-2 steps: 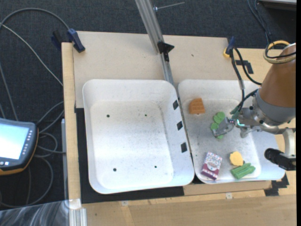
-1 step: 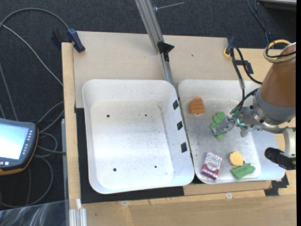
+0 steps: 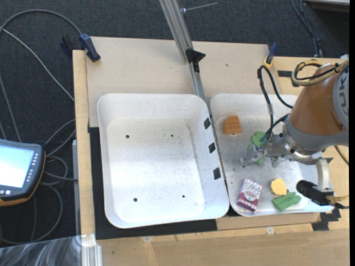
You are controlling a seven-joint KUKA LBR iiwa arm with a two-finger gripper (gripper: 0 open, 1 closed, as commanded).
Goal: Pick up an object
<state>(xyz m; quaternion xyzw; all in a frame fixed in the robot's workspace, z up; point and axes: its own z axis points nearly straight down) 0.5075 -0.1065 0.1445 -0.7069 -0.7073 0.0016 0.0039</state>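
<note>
Green object (image 3: 258,139) partly hidden, tool (image 3: 252,158) perhaps touching

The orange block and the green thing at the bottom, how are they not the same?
The orange block sits near the top of the right bin; the green thing lies near its bottom edge. The orange block is chunky and squarish; the green thing is long, ridged and tilted. Both lie loose, apart from the gripper.

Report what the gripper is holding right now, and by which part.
It cannot be told. The gripper sits low in the right bin, right beside a small green object, but the view does not show anything between its fingers.
</note>
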